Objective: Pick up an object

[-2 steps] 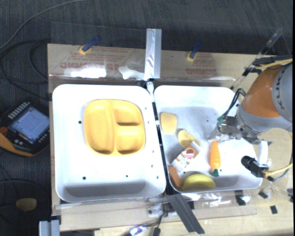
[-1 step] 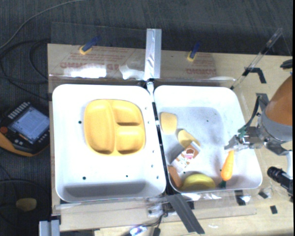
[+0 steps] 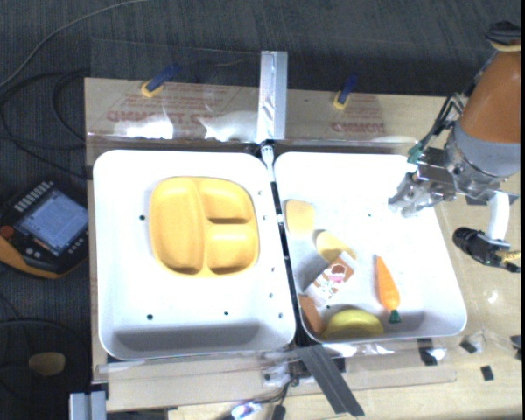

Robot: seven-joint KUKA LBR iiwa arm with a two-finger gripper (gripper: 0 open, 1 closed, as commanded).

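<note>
In the right bin (image 3: 420, 252), near its front left, lies a cluster of things: an orange carrot (image 3: 385, 284) with a green stem end, a white and red carton (image 3: 332, 280), a yellow rounded fruit (image 3: 353, 324), a pale yellow wedge (image 3: 330, 244), a tan block (image 3: 299, 213) by the left wall, and a brown piece (image 3: 307, 309) in the corner. My gripper (image 3: 409, 197) hangs over the bin's back right area, well apart from the cluster and up and to the right of the carrot. Nothing shows beneath it but bare white floor.
The left bin (image 3: 122, 261) holds a yellow divided plate (image 3: 203, 226). A ridge (image 3: 278, 234) separates the two bins. An orange and black handheld pendant (image 3: 39, 228) lies on the carpet at the left. Small clips and taped plastic sit on the bench behind the bins.
</note>
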